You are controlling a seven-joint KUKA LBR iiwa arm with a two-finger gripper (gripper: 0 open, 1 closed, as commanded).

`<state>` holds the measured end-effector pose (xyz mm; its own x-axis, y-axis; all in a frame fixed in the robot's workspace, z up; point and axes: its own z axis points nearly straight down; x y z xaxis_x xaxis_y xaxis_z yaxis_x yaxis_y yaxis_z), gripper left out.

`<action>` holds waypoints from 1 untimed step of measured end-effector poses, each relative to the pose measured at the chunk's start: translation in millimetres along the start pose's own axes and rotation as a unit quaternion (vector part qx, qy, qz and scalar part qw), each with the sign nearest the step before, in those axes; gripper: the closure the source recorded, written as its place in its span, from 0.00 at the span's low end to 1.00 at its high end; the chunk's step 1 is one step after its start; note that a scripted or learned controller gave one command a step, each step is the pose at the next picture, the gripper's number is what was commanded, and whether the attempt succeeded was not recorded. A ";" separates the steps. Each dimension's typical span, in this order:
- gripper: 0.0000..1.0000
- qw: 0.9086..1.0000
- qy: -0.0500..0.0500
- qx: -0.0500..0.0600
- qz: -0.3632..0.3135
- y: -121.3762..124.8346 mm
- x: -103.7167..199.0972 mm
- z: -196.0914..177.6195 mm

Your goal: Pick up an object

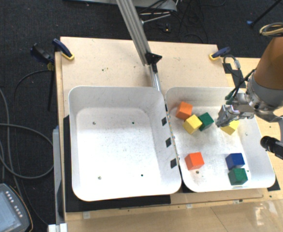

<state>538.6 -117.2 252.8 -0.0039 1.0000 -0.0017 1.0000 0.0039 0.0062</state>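
In the camera view the right bin (211, 92) holds several blocks. An orange block (184, 110), a yellow block (192, 124) and a dark green block (206, 120) cluster at its upper left. A red-orange block (195, 160) lies lower down. At the lower right a blue block (234, 160) sits beside a green block (237, 176). My gripper (226, 118) hangs low over the bin's upper right, right against a second yellow block (231, 127) that it partly hides. Whether it grips that block is not visible.
The left bin (83, 129) touches the right one along a shared rim with black clips (169, 141). A slanted metal pole (134, 25) crosses the bench's far side. Clamps (63, 49) (220, 53) sit on the bench's far corners. A black part (275, 147) juts out by the right rim.
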 end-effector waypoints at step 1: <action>1.00 1.000 0.002 0.002 -0.002 9.9 53.2 -2.2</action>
<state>548.3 -64.0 255.0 -0.0082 1.0000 0.0014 1.0000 0.0082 0.0018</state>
